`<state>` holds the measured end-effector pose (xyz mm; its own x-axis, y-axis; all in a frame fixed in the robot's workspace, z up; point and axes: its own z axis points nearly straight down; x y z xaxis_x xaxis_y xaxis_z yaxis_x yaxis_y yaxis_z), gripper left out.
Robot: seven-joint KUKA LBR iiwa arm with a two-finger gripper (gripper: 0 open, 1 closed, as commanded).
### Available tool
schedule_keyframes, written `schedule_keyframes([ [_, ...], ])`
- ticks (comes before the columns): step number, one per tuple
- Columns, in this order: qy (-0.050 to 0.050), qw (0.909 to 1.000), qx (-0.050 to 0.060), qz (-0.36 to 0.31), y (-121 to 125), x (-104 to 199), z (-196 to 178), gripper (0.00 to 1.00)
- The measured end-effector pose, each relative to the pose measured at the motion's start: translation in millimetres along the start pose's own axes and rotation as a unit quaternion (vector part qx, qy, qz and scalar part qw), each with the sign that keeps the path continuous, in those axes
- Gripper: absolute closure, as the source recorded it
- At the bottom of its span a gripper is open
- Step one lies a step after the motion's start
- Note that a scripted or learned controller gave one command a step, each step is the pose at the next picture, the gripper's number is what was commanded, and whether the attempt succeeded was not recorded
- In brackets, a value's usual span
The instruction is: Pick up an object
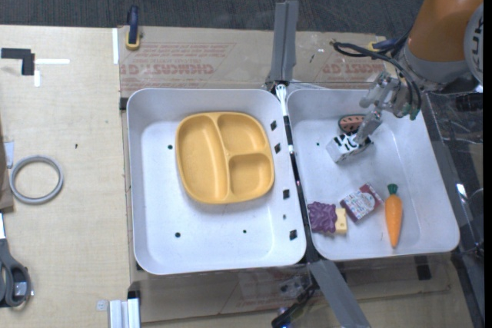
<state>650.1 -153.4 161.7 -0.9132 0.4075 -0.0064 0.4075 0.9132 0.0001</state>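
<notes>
Wooden bench (69, 242) holds one tape roll (34, 179), then two white bins. One yellow divided plate (225, 156) lies in the left bin (154, 234). Inside the right bin (430, 188) sit one purple block (322, 216), one small packet (360, 203) and one toy carrot (393, 217). Near its back, the gripper (360, 139) pinches one black-and-white object (344, 147) beside a small brown piece (352, 121).

Small black-and-white toy (347, 147), tilted, in right bin's (430, 157) upper middle

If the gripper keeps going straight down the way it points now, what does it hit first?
Most likely the black-and-white toy just below the gripper in the right bin; depth is unclear, so they may already touch.
</notes>
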Motion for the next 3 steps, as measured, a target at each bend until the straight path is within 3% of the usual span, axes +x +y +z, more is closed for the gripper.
schedule_keyframes([
  [1,0.002,0.9686,0.001,0.249,0.2,9.4,30.5,0.0],
  [2,0.001,0.9145,0.001,0.405,23.6,3.4,68.9,0.0],
  [3,0.0,0.9153,0.002,0.403,24.3,2.7,58.9,1.0],
])
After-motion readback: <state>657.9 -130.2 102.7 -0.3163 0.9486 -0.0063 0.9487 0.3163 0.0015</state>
